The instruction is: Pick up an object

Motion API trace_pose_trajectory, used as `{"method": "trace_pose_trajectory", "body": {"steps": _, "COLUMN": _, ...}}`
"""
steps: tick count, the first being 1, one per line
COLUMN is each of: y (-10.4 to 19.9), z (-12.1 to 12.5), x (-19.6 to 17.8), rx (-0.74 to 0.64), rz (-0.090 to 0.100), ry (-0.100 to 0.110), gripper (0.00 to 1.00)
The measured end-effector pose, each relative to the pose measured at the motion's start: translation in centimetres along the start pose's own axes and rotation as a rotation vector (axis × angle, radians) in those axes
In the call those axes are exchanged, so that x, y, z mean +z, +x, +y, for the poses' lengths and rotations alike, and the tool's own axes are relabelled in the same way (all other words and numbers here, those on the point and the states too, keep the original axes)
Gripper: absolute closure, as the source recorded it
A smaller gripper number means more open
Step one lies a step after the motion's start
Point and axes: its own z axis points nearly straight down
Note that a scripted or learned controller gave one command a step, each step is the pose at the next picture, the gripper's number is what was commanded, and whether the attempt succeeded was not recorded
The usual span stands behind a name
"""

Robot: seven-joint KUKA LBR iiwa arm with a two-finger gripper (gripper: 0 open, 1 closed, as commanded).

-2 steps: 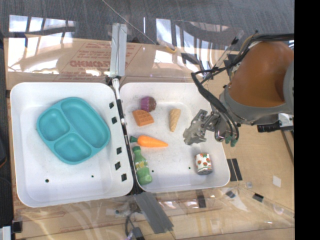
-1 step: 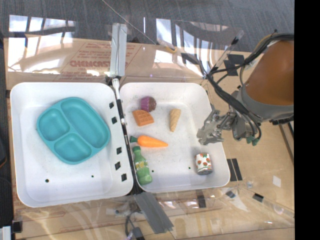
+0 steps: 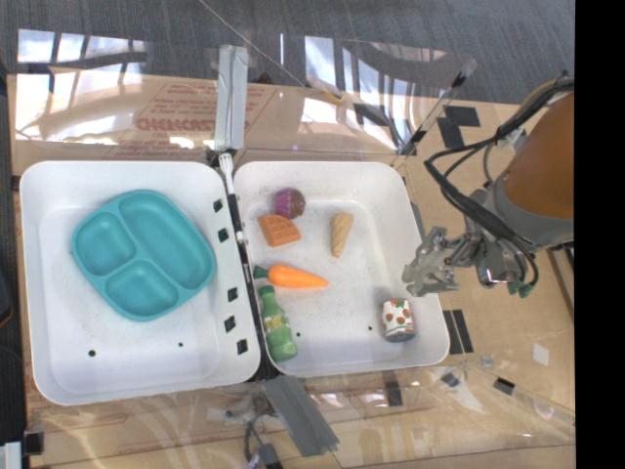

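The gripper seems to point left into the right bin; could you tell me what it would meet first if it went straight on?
Probably the bin's right wall, just left of the gripper. If it passes above the rim, the carrot lies next in that line. The height is unclear from this slanted view.

Both bins (image 3: 322,355) were white. The plate (image 3: 143,253) in the left one was blue-green. In the right bin, the carrot (image 3: 297,278) was orange, the bottle (image 3: 276,326) green, the waffle (image 3: 278,231) orange-brown, the cone (image 3: 340,233) tan, the ball (image 3: 288,202) purple, and the cup (image 3: 397,319) white with red and green spots.
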Motion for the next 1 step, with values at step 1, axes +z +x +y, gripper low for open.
{"method": "trace_pose_trajectory", "body": {"steps": 1, "y": 0.03, "z": -0.03, "x": 0.64, "rx": 0.096, "rz": 0.002, "ry": -0.001, "gripper": 1.00}}
